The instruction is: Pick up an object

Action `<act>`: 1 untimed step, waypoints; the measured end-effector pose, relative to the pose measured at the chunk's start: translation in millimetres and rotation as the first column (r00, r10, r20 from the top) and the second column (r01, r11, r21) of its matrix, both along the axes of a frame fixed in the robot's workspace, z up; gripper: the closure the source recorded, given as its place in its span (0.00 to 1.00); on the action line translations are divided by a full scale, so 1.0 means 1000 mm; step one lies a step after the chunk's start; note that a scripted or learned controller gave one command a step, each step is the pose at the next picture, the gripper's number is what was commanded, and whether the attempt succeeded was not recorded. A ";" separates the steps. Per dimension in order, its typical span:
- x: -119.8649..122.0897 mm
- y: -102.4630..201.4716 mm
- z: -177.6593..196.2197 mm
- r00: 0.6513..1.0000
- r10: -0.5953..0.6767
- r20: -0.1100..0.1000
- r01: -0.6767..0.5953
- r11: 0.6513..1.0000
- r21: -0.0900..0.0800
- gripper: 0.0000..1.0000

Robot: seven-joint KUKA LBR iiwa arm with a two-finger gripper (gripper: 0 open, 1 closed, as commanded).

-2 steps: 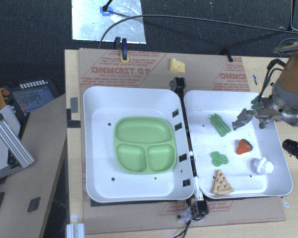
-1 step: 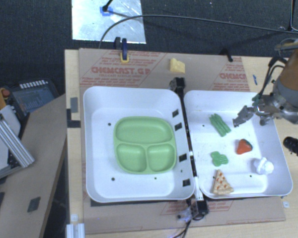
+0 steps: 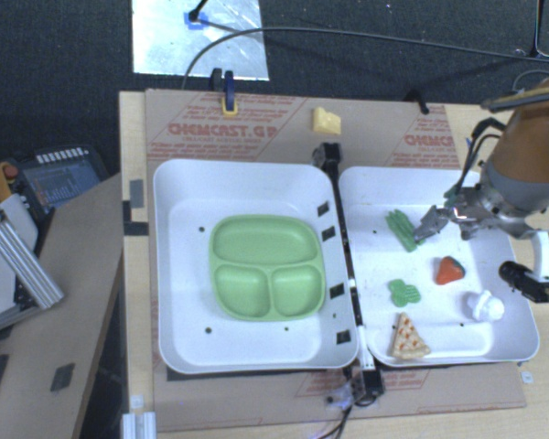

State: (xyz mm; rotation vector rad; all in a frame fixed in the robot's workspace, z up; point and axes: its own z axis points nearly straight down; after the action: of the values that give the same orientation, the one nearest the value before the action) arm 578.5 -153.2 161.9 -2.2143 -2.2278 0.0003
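Hovering over right bin far edge, gripper by green bean; finger state unclear. Bean probably light, stiff; grasp across middle.

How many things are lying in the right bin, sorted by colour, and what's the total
Green: 2, a long green piece and a small green piece
Red: 1, a red piece
White: 1, a white piece
Orange-tan: 1, a pizza slice
Total: 5 in the right bin
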 end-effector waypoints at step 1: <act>0.004 -0.005 -0.060 1.000 -0.004 0.000 0.004 1.000 0.000 0.00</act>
State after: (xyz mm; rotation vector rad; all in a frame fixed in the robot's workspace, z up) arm 582.8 -158.0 102.3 -2.2197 -2.2233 0.0004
